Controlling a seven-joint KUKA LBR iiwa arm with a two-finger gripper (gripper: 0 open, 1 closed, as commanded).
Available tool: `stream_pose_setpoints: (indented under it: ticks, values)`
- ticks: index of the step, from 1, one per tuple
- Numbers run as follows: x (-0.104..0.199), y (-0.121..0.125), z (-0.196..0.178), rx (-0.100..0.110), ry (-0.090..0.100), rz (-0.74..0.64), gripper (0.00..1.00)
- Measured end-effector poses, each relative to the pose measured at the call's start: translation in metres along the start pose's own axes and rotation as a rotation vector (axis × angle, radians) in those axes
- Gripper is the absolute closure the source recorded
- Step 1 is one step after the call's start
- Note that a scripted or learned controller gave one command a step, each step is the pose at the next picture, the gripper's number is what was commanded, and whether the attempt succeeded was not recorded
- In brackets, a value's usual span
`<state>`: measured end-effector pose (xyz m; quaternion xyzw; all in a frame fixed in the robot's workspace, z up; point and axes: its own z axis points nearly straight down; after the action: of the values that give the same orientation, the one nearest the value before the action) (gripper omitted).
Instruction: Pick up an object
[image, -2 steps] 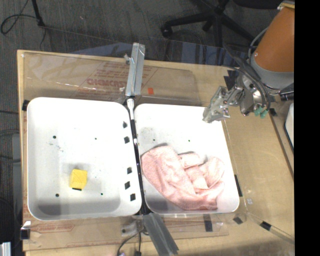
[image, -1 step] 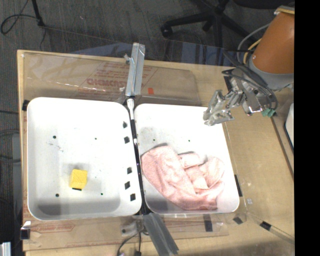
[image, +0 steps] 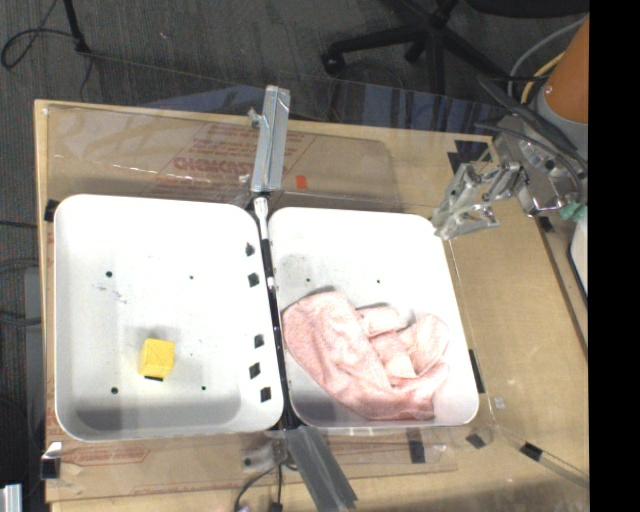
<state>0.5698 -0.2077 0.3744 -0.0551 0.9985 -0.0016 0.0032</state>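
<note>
A crumpled pink cloth (image: 370, 355) lies in the right bin (image: 400, 235), filling its near half. A small yellow block (image: 157, 358) sits in the left bin (image: 110, 230), toward its near side. My gripper (image: 462, 213) hovers over the far right corner of the right bin, above the rim, well away from the cloth. Its fingers (image: 447, 212) point down and left, spread apart with nothing between them.
A metal bar (image: 270, 140) runs along the divider between the two bins at the back. A clear plastic sheet (image: 150, 150) covers the bench behind the bins. Cables and the arm's wrist (image: 540, 175) crowd the upper right.
</note>
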Motion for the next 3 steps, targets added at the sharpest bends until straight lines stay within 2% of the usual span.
stream_pose_setpoints:
  ticks: [1, 2, 3]
  values:
    - [-0.048, -0.007, -0.013, -0.002, 0.001, -0.34, 1.0]
    - [-0.087, -0.012, -0.029, -0.001, -0.002, -0.608, 1.0]
    - [-0.088, -0.01, -0.021, -0.005, 0.001, -0.857, 1.0]
